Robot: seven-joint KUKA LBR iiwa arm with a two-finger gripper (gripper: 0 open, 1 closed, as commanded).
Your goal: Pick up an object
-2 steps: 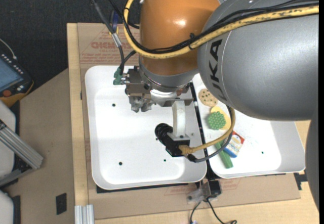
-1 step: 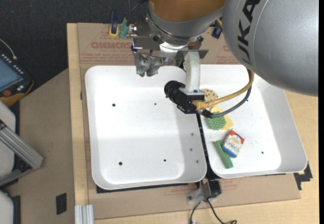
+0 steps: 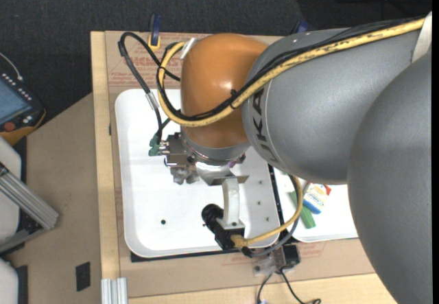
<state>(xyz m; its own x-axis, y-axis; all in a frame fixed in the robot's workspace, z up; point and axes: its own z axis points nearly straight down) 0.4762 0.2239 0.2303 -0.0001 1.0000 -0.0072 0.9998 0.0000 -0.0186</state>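
**Wrist low over the left bin, pickable things in the other one**

The arm (image 3: 322, 110) reaches across from the bench's right edge and covers most of the right bin and the far half of the left one. Its orange band sits above the middle of the left bin. The bench (image 3: 103, 158) shows as a bare strip along its left and near edges.

The left bin (image 3: 137, 193) shows wide white floor along its left wall and toward its near-left corner. The right bin (image 3: 330, 226) shows just a patch by its near-left corner.

The gripper (image 3: 181, 169) hangs under the wrist over the middle of the left bin, close to the floor. The wrist hides its working end, so I cannot tell whether it is open or closed, or whether it has hold of anything.

The likeliest things to pick lie in the right bin, just beyond the wall the bins share: an orange-and-white packet (image 3: 317, 194) with a green piece (image 3: 306, 217) beside it. They are partly under the arm and near that bin's near edge. On the left bin's floor I make out a dark speck (image 3: 163, 221) near the near edge, too small to name.

To do the step well, I judge the gripper should rise clear of the shared wall before crossing. It should then come straight down over the packet and centre on it. Room there is tight against the wall, while the left bin's near-left corner offers free space for retreat.
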